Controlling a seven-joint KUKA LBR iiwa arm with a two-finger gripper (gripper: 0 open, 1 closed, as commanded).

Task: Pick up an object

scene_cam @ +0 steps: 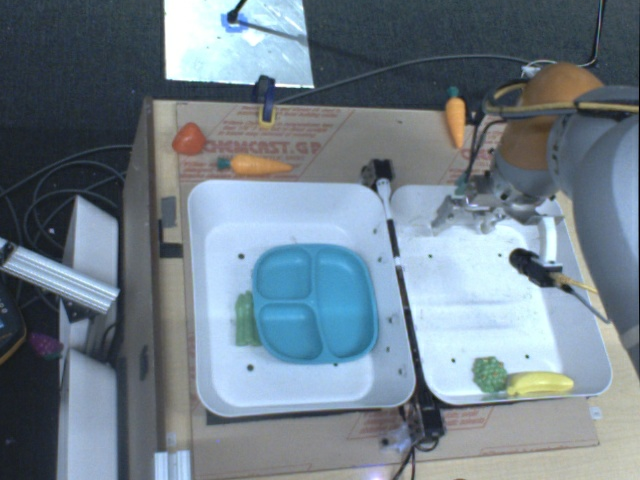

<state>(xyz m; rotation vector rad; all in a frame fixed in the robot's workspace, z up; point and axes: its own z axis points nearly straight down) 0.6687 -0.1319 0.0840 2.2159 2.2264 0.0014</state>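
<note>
In the left bin (210, 268) a blue tray (315, 303) and a green piece (245, 320) are lying untouched. In the right bin (580, 353) the gripper (465, 213) is hovering near the far rim; I cannot tell how its jaws stand. It seems to be approaching: broccoli (489, 373) and banana (540, 383) are sitting against the near wall, open floor between.

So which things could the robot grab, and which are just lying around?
For the job:
broccoli
banana
green veggie
blue plate

Lying about:
two carrots
tomato
blue clip
cables
</note>
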